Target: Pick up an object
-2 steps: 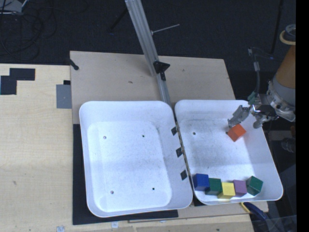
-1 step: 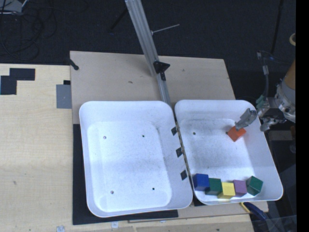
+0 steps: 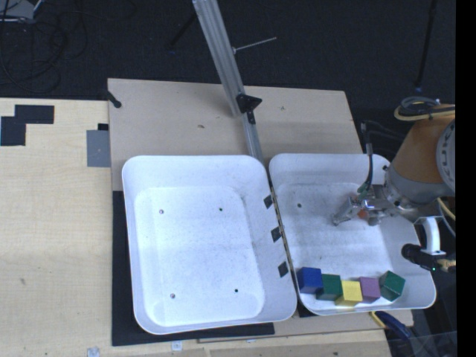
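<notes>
**End effector low over the right bin, blocks lined up along the near wall**

Here we are above the surface (image 3: 312,114), a pale board carrying two shallow white bins side by side. The left bin (image 3: 141,177) sits wide and bright, its floor showing a few small dark dots. The right bin (image 3: 327,162) is where the action is.

The arm (image 3: 420,158) comes in from the right, its orange band showing above the wrist, and the end effector (image 3: 349,213) hangs low over the middle of the right bin, pointing toward the left. It looks metallic, with a speck of red and green near the wrist. Whether it is spread or pressed together, I cannot tell; it is too small and blurred here. Nothing is seen pinched in it.

Now the blocks, all in the right bin, pressed along its near wall and well apart from the end effector. From left to right: a blue block (image 3: 309,278), a dark green block (image 3: 329,286) just beside it, a yellow block (image 3: 351,291), a purple block (image 3: 370,287), and a second green block (image 3: 392,284) tilted at the near right corner. They sit in a tight row, neighbours touching or nearly so.

A grey metal rail (image 3: 223,58) slants up from between the bins toward the top.

No readable writing, labels or brand marks anywhere.
</notes>
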You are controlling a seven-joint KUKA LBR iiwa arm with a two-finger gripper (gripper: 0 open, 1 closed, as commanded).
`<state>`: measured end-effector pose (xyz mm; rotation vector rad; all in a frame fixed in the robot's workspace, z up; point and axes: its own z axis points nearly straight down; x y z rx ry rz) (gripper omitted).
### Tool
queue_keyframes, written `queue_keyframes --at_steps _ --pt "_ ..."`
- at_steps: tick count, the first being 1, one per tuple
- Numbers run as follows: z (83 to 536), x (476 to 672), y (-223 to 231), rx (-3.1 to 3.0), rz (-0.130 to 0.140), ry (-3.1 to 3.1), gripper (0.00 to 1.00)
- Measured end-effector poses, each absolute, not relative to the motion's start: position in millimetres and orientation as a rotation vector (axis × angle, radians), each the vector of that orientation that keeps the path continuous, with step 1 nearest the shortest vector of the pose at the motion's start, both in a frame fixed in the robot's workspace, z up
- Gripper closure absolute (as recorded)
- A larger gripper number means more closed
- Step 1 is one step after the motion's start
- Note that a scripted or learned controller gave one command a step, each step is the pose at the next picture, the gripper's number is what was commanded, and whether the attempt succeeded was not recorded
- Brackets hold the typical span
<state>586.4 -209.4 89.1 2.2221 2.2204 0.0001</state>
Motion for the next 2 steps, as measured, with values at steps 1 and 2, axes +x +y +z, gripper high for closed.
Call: queue_keyframes --at_steps 1,2 --pt "91.2 659.1 -208.8 2.215 0.003 2.223 0.0" --pt "100.5 656.4 -208.3 2.215 -0.005 2.231 1.0"
